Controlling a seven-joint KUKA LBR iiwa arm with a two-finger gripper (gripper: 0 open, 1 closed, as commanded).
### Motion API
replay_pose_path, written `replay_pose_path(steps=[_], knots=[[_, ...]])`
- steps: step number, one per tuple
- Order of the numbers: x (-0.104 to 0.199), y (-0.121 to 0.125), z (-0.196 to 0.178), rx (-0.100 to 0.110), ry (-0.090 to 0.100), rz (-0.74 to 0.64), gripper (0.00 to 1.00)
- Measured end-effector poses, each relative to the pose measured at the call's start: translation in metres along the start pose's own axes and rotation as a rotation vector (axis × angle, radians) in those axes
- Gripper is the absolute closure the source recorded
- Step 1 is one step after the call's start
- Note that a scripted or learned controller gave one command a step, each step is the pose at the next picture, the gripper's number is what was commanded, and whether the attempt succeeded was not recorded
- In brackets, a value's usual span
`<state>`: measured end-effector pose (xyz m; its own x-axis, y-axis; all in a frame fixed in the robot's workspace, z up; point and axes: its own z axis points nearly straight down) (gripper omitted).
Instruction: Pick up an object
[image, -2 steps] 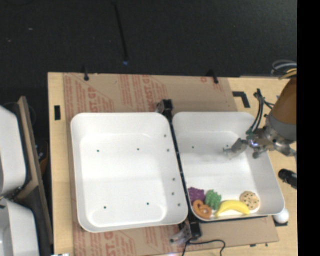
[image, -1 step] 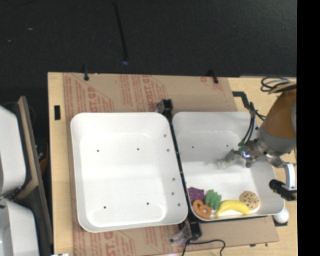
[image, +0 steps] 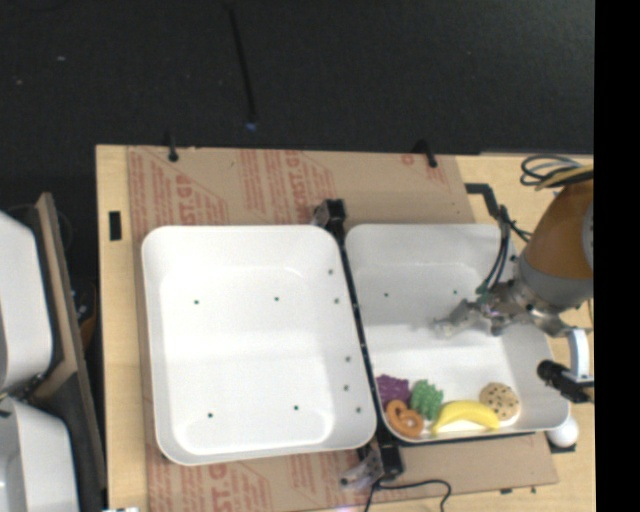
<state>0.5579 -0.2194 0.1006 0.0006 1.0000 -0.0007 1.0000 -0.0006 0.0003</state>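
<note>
Scanning from the frame's left, we saw the left bin (image: 250, 340) lying on the counter (image: 220, 185), touching the right bin (image: 420, 260) beside it. Along that right bin's lower edge sat a row of toy foods: purple grapes (image: 393, 387), an orange pretzel (image: 404, 419), a green piece (image: 427, 398), a banana (image: 466, 417) and a cookie (image: 499, 401). At right of centre, the claw (image: 462, 316) hung above them, well apart; whether it was clenched or released we could not tell.
</note>
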Motion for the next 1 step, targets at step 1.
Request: replay_pose_path(steps=[1], knots=[[-0.0007,0.0004,-0.0110,-0.002,0.000,0.001,1.00]])
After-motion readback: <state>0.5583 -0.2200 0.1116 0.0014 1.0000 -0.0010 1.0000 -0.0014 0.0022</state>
